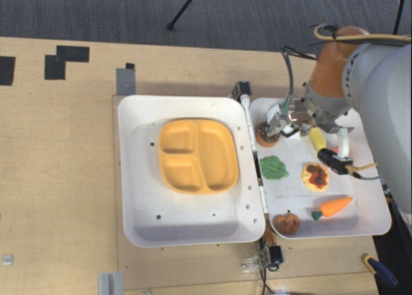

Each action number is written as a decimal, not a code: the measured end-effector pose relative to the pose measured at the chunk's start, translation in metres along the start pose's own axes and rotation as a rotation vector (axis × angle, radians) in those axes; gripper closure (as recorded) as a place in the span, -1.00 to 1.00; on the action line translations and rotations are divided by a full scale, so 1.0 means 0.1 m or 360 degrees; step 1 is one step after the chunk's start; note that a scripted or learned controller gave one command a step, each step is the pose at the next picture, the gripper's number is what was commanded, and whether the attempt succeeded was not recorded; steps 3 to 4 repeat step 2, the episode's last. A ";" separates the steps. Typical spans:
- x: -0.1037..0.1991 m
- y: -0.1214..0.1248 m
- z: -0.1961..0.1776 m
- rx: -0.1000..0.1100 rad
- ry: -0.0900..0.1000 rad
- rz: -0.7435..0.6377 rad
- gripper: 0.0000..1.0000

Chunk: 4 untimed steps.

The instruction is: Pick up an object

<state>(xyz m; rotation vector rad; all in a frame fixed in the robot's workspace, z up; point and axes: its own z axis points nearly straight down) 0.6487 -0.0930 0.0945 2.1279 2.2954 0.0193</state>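
Seemingly aiming for a pick, the gripper (pixel 278 123) hangs over the small brown toy (pixel 264 134) at the right bin's (pixel 372 223) upper-left corner; its grip cannot be told.

You have two white bins on the tabletop (pixel 58 171): the left bin (pixel 138 223) carries one yellow divided plate (pixel 196 156) with three compartments, and the right bin (pixel 373 219) carries the small toy foods. Count six of those: one brown round piece (pixel 265 134) by the bin's top left, one yellow piece (pixel 317 138), one green leaf (pixel 273 168), one small pizza-like disc (pixel 315 176), one orange carrot (pixel 333 207) and one brown round fruit (pixel 286 223). You also have one arm (pixel 380 94) carrying one tool (pixel 278 125).
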 end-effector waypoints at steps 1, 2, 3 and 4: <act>0.02 0.03 -0.12 -0.0009 0.0003 -0.0015 1.00; 0.38 -0.09 -0.91 0.0020 0.0004 -0.0643 1.00; 0.38 -0.09 -0.91 0.0020 0.0004 -0.0643 1.00; 0.38 -0.09 -0.91 0.0020 0.0004 -0.0643 1.00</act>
